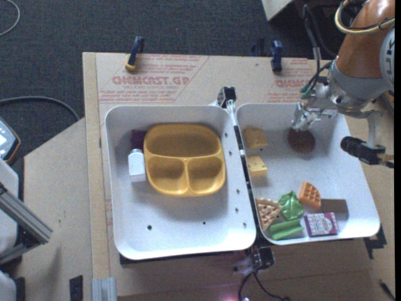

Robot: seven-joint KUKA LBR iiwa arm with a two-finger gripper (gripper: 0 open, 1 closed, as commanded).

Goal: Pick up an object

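My gripper hangs over the far part of the right bin, just above a round dark brown patty. Nothing shows between its fingers. In the same bin lie a tan bread piece, a yellow cheese block, an orange waffle, a green leafy piece, a green pea pod, a pizza slice, a brown bar and a pink packet.
The left bin holds a yellow divided plate, a small white bottle and a dark purple item behind it. Clamps hold the board at the far edge. A black bracket sticks out at the right.
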